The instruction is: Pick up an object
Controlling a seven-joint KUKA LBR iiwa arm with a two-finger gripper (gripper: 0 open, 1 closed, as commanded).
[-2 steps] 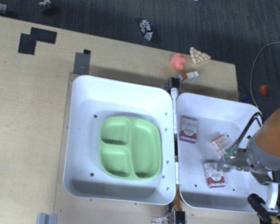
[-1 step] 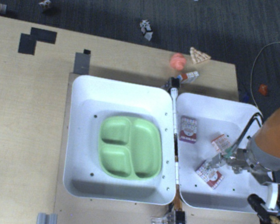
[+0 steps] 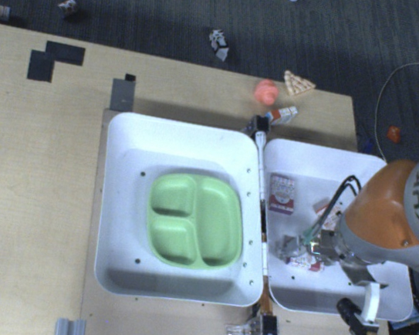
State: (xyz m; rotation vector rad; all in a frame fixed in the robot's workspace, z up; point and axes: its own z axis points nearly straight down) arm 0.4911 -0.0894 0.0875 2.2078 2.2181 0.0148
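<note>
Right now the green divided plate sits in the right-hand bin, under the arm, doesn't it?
Not quite. The camera view shows the green divided plate in the left bin, away from the arm, which reaches over the right bin.

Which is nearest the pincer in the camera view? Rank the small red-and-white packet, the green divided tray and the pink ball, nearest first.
Measured from the pincer, low in the right bin:
1. Small red-and-white packet, same bin, up and left of it.
2. Green divided plastic tray, in the left bin.
3. Pink ball, on the bench beyond both bins.
</note>
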